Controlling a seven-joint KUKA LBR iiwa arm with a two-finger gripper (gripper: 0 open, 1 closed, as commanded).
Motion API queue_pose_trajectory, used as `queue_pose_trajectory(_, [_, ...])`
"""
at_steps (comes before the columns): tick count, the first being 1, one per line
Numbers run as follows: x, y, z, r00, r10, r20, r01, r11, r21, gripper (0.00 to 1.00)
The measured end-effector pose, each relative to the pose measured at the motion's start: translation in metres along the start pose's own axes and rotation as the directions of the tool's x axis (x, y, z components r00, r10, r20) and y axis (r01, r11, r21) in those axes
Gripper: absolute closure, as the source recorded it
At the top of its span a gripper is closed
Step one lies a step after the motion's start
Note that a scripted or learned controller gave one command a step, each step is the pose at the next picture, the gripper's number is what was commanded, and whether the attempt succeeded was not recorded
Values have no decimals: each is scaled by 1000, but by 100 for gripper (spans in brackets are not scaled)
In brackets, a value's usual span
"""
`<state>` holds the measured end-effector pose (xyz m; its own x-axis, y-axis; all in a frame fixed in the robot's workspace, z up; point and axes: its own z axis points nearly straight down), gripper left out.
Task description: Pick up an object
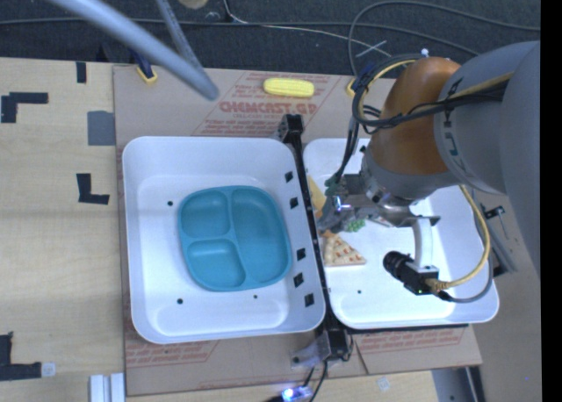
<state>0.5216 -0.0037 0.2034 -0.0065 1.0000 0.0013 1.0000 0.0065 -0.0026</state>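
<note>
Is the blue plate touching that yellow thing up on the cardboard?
Apart. In the camera view the blue plate lies inside the left bin, while the yellow thing sits on cardboard beyond the bin's rim.

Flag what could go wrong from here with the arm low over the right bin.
The gripper works right beside the divider between the bins, so it may knock that edge. The waffle-patterned piece lies flat against the bin floor, hard to pinch. The wrist hides the small items under it, so a grasp may miss or catch two.
</note>
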Motion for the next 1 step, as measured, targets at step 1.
queue_pose_trajectory(1, [60, 4, 5, 1000, -1, 0, 1, 1000, 0, 100])
